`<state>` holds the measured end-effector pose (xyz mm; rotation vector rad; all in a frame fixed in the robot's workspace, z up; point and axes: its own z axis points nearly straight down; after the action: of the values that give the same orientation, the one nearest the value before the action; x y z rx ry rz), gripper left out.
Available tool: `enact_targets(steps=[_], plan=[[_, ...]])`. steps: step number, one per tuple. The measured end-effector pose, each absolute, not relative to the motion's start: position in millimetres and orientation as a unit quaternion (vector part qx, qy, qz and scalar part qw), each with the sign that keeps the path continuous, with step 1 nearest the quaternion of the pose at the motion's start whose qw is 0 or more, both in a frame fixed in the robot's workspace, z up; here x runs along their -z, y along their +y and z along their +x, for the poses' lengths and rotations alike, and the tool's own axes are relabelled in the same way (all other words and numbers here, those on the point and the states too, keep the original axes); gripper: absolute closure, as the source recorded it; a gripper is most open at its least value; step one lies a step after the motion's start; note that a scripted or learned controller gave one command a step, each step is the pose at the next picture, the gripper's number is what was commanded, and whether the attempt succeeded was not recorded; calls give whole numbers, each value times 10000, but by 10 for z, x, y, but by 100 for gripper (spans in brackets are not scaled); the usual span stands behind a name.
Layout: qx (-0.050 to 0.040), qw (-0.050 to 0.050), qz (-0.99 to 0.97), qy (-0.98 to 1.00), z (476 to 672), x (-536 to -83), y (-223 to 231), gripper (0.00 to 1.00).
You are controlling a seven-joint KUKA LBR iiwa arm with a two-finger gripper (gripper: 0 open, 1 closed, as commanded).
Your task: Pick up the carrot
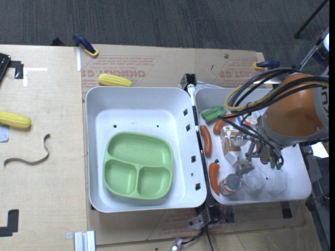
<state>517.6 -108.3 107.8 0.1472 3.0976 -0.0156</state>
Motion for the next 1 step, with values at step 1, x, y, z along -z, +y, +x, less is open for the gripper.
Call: enact_targets(steps=[1], plan=[[3, 19, -475, 9989, 4789, -1739, -1325, 0]])
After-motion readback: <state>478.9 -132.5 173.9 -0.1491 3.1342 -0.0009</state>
